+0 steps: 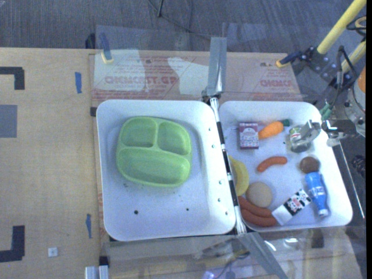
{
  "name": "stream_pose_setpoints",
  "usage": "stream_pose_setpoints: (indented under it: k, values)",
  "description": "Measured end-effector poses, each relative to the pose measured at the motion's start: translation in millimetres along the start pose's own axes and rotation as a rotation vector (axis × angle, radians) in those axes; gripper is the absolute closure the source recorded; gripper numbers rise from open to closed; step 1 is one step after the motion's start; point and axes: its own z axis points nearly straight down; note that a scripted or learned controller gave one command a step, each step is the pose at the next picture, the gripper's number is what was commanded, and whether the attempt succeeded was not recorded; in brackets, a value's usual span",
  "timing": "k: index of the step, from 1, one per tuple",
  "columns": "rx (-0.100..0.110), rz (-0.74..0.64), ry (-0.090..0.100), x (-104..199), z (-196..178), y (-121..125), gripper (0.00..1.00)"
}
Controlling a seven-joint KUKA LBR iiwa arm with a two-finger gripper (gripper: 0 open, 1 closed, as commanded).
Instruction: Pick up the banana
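Two shallow white plastic bins side by side on a pale wooden tabletop (46, 156). In the left bin (145, 220), one glossy green plate (154, 151), rounded and split into three compartments. In the right bin (337, 208), a scatter of small toy foods. Banana (240, 176): one, smooth yellow, curved, lying against the bin's left wall, partly tucked under a round beige ball (260, 193). Just below that, two reddish sausages (257, 213) stacked side by side; a third, orange-red sausage (271, 164) alone mid-bin. One orange carrot (271, 130) near the top, touching a small red box (249, 135). One brown round lump (310, 165), one blue bottle (317, 194), one black-and-white patterned carton (296, 204) lying flat.

Hand (304, 136) at the bin's upper right corner, metallic and shiny, well apart from the banana; seemingly low over the bin, though height hard to judge. Cannot tell how far open, nor whether anything is between the fingers.
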Motion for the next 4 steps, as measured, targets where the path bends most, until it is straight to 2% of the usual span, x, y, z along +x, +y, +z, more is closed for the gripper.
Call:
stream_pose_setpoints:
  k: [1, 2, 3, 4]
  values:
    - [-0.001, -0.068, 0.000, 21, -78, 44, 0.00]
    - [0.000, -0.319, 0.002, 104, 83, -15, 0.00]
    - [0.003, -0.279, 0.002, 216, 93, -35, 0.00]
    - [-0.033, -0.118, 0.008, 235, 127, -8, 0.00]
